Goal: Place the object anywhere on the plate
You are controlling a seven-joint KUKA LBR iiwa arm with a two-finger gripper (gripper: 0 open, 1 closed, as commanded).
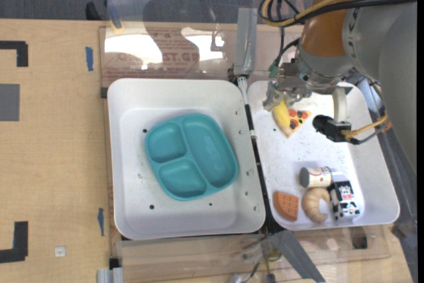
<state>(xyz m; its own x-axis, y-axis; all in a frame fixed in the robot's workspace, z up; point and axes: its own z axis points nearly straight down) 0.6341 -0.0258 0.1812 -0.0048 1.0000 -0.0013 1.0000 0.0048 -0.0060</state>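
Up at the right bin's top-left corner: a yellow wedge (289,118) with red spots is lying on the white floor, its long side running close beside the bin's left wall.
Gripper (283,95): it is hanging right over the wedge's upper end and overlapping it from this angle; whether it is touching the wedge cannot be told.
Claw state: it is not showing clearly enough, so whether it is spread or pressed together cannot be told.
Arm (331,16): it is reaching in from the right, its orange band sitting above the bin's top edge.
Right bin (371,162): bare white floor is lying open below and to the right of the wedge, across the bin's middle.
Lower edge of the right bin: an orange waffle-like piece (286,205), a croissant (317,203), a small can (316,177) and a black-and-white item (345,201) are crowding together, well apart from the wedge.
Bin walls (250,136): the two bins' neighbouring walls are standing side by side between the wedge and the plate.
Plate (199,149): a teal three-compartment plate is sitting turned at an angle near the centre of the left bin (132,109).
Room round the plate: white floor is showing on every side, widest toward the top-left corner.
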